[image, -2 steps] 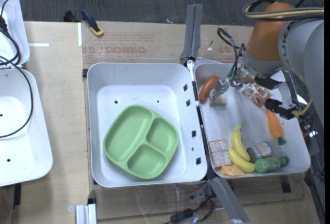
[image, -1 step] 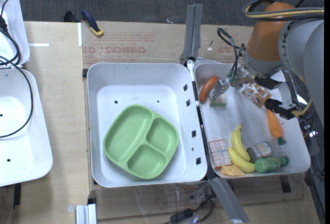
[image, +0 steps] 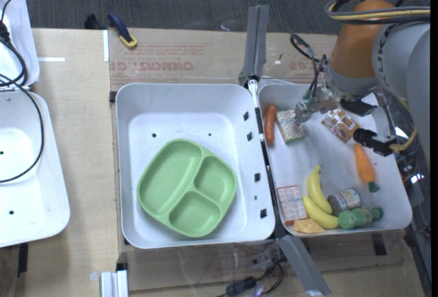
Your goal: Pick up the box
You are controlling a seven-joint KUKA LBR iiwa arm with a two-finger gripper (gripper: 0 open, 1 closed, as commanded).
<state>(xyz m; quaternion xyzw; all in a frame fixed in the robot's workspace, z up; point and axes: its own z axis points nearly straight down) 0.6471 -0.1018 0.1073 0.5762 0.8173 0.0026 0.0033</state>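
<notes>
The gripper [image: 306, 111] hangs low in the right bin [image: 404, 203], at its far end, with its tip just at the upper right corner of the box [image: 289, 128]; how wide it stands, and whether it has hold of anything, cannot be told from this slant, since the wrist and cables crowd the tip. The step in hand looks like the close-in for the grasp. To do it well, the arm should likely centre over the box rather than over its corner, turn the wrist so the jaws span the short sides, and come straight down; a skewed descent could push the box against the sausage [image: 270, 124] that lies just beside it on the left, or against the bin wall. A slow lift afterwards would show whether the grip is real.

The box is small and roughly square, pale with a green speckled print, and lies slightly turned near the divider between the bins; it looks light and thin-walled, so a hard squeeze may crush it. Two look-alikes share the bin — an orange-and-white packet [image: 341, 126] to the right of the gripper and a flat red-and-white carton [image: 291, 202] at the near end, beside the bananas [image: 317, 198]; the gripper's position suggests the speckled one is the target.
</notes>
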